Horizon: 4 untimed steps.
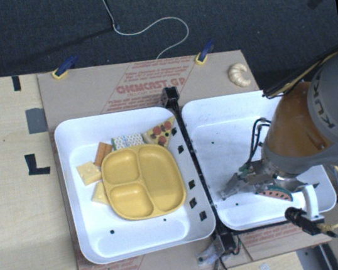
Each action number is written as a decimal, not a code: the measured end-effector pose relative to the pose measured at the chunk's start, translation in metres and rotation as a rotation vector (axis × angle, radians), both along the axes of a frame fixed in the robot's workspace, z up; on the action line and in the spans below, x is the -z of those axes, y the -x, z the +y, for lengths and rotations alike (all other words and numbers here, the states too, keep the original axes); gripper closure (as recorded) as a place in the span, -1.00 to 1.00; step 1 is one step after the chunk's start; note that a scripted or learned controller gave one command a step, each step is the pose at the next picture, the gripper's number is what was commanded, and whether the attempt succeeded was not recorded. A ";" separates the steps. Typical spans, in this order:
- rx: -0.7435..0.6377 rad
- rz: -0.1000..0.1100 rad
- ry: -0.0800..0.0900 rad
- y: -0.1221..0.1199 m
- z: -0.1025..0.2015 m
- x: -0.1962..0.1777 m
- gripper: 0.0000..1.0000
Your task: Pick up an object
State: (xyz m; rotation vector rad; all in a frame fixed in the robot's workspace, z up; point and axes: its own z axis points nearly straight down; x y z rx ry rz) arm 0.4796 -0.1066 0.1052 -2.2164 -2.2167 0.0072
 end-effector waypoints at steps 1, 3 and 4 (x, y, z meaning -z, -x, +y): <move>-0.001 -0.005 0.001 0.001 0.001 0.022 -1.00; -0.002 -0.008 0.001 0.003 0.009 -0.035 1.00; -0.002 -0.012 0.003 0.000 0.004 -0.096 1.00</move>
